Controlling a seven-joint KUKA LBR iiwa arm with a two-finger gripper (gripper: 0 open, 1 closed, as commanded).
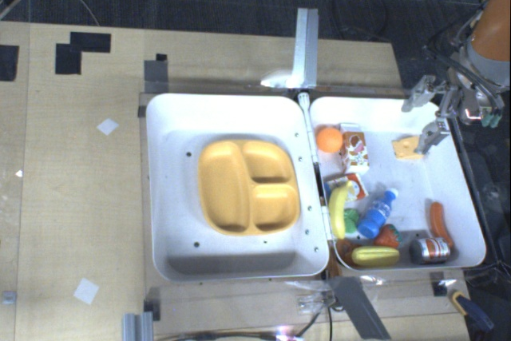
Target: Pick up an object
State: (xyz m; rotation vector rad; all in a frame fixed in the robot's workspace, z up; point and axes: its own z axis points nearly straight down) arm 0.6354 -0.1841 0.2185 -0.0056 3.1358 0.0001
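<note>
The right bin [471,196] holds several small items. An orange ball [328,139] and a juice carton [354,149] lie at its back left. A yellow cheese wedge [407,148] lies at the back centre. Toward the front are a banana [338,212], a blue bottle [377,213], a sausage [441,224] and a dark can [431,250]. My gripper [427,114] hangs over the bin's back right corner, just right of the cheese wedge. Its fingers [433,133] stand apart, open, with nothing between them.
The left bin [172,172] holds a yellow divided tray [246,185]. A metal post [306,44] stands behind the seam between the bins. A yellow oblong item [375,255] and a red piece [389,235] lie at the right bin's front.
</note>
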